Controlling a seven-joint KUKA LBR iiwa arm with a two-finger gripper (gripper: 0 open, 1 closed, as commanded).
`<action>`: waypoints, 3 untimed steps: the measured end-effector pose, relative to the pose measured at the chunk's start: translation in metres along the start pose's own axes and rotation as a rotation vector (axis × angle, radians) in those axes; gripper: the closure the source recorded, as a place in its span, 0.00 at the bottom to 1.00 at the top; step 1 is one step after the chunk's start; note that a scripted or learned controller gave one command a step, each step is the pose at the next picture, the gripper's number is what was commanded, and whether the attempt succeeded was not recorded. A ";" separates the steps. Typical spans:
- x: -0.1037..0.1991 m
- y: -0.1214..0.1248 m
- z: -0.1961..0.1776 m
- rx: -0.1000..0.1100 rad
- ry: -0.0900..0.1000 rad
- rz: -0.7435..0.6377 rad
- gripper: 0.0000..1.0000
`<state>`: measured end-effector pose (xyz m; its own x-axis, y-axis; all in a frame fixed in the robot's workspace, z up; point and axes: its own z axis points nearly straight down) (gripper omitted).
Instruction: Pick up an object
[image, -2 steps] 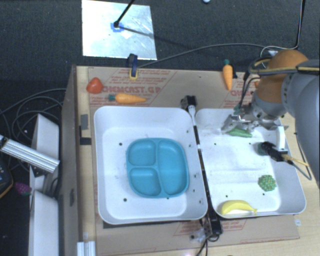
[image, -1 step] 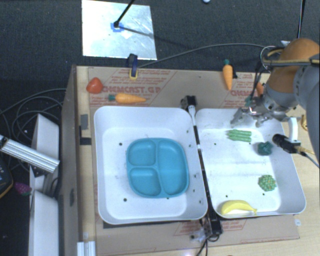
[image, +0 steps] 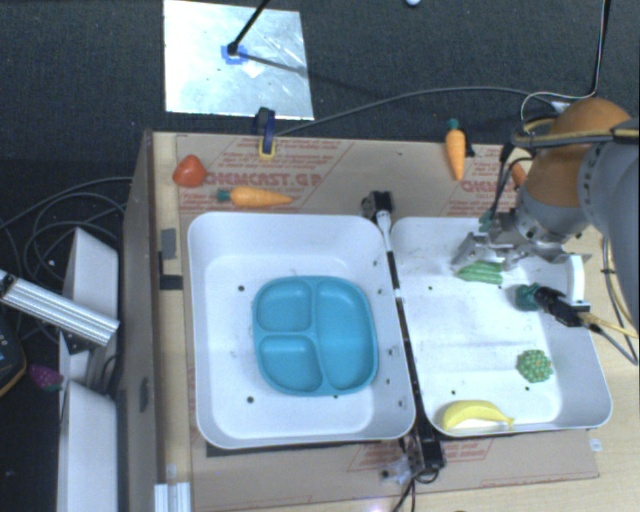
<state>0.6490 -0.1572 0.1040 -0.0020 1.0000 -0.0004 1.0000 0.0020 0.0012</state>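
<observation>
My gripper (image: 489, 250) is low over the far left part of the right bin (image: 580, 400), with the grey arm and its orange band (image: 590, 120) coming in from the right. The fingers look spread and open, with nothing between them. A green pea pod (image: 480, 272) lies on the bin floor just in front of the fingertips, touching or nearly touching them. A dark green vegetable (image: 527, 295) lies to the pod's right. A broccoli floret (image: 535, 365) sits nearer the front right, and a yellow banana (image: 478, 415) rests against the front wall.
The left bin (image: 215, 300) holds a blue divided plate (image: 315, 335). On the cardboard behind the bins lie a tomato (image: 189, 171), a carrot (image: 255, 198) and another carrot (image: 456, 152). A black cable connector (image: 560, 310) lies by the right bin's right side.
</observation>
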 end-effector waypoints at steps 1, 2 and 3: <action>-0.013 0.020 0.019 -0.002 -0.001 -0.002 0.00; -0.013 0.022 0.007 -0.007 -0.002 -0.004 1.00; -0.013 0.021 0.007 -0.006 -0.002 -0.005 0.00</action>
<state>0.6706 -0.1705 0.0967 -0.0068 1.0000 -0.0026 1.0000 0.0068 0.0073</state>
